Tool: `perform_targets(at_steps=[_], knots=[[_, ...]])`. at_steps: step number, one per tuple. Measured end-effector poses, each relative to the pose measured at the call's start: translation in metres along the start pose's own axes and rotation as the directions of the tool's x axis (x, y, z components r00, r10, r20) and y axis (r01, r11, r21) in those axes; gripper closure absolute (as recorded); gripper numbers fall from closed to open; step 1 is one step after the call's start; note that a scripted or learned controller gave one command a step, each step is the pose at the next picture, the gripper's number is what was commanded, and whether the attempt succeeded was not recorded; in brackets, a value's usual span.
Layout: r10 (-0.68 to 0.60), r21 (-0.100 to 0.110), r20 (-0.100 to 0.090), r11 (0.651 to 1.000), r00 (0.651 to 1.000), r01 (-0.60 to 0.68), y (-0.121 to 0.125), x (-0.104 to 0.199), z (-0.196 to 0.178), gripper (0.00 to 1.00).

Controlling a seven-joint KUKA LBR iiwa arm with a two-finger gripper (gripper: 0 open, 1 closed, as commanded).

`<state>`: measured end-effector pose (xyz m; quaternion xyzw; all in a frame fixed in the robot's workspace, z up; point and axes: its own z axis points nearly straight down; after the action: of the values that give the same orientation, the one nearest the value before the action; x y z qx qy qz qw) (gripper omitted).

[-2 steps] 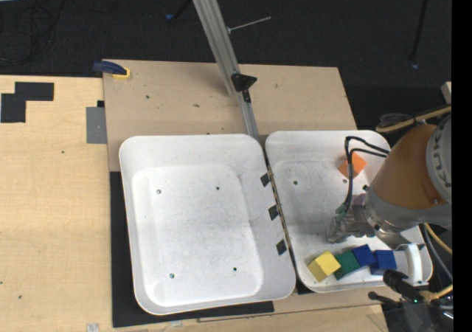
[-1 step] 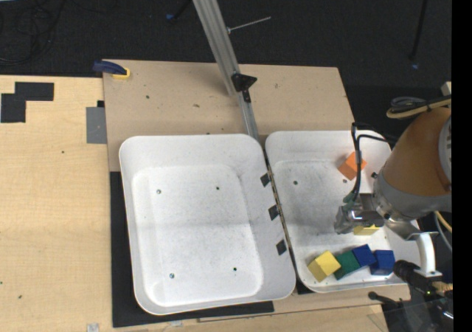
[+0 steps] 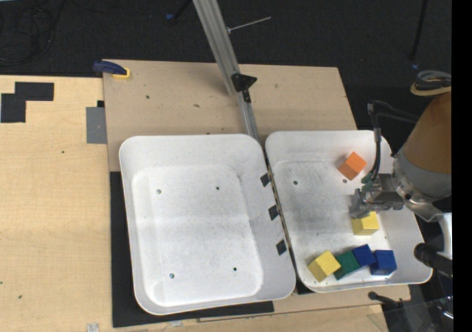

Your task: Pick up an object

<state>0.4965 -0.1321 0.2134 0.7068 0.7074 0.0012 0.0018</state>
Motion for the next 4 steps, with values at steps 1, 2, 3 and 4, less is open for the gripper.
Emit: perform_targets(at_steps=[1, 2, 3, 4], knots=[[0.0, 0.002, 0.0, 1.0, 1.0, 0.0, 0.001, -0.001, -0.04, 1.0], [-0.004, 0.006, -0.003, 1.0, 1.0, 0.004, 0.033, 0.051, -0.031, 1.0], [-0.003, 0.007, -0.003, 1.0, 1.0, 0.003, 0.055, 0.098, -0.016, 1.0], [-0.002, 0.007, -0.002, 1.0, 1.0, 0.002, 0.081, 0.143, -0.005, 1.0]])
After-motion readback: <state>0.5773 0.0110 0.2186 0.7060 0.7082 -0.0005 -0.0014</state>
